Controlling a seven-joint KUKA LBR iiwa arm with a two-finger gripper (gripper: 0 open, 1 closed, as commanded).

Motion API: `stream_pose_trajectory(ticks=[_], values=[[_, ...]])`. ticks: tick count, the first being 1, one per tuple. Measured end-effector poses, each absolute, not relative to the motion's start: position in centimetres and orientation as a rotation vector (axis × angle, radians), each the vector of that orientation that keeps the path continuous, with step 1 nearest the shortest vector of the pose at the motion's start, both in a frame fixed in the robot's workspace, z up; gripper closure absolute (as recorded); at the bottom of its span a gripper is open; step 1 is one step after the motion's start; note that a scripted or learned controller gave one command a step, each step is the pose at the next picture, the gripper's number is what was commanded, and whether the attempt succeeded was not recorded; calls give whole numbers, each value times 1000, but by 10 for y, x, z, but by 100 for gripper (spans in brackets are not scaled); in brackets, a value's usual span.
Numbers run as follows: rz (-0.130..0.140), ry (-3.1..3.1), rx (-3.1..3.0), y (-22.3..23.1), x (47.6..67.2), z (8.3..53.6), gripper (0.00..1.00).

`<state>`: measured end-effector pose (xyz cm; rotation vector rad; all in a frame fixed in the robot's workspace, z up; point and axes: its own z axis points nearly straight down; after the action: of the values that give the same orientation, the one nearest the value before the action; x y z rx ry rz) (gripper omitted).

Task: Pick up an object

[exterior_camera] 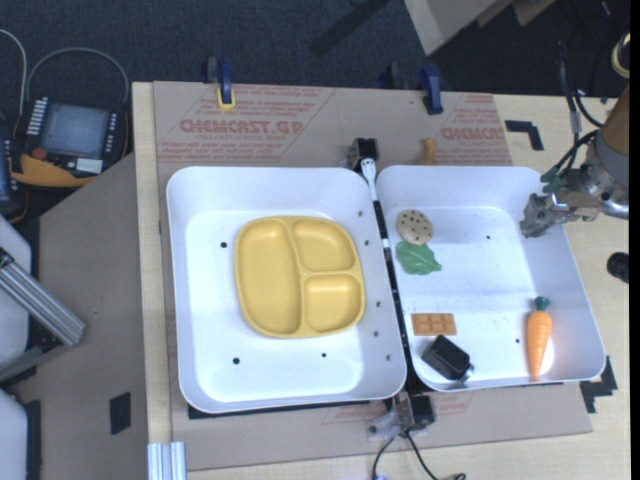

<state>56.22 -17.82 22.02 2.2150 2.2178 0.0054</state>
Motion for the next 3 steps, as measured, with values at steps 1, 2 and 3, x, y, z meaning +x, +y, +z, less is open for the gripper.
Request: stream_pose_trajectory(ticks=[1, 2, 3], values=[[2, 2220, 2216, -178, 563, 239, 100], [3, 2230, 2215, -120, 573, 239, 100], [1, 2231, 2217, -67, 586, 227, 100]])
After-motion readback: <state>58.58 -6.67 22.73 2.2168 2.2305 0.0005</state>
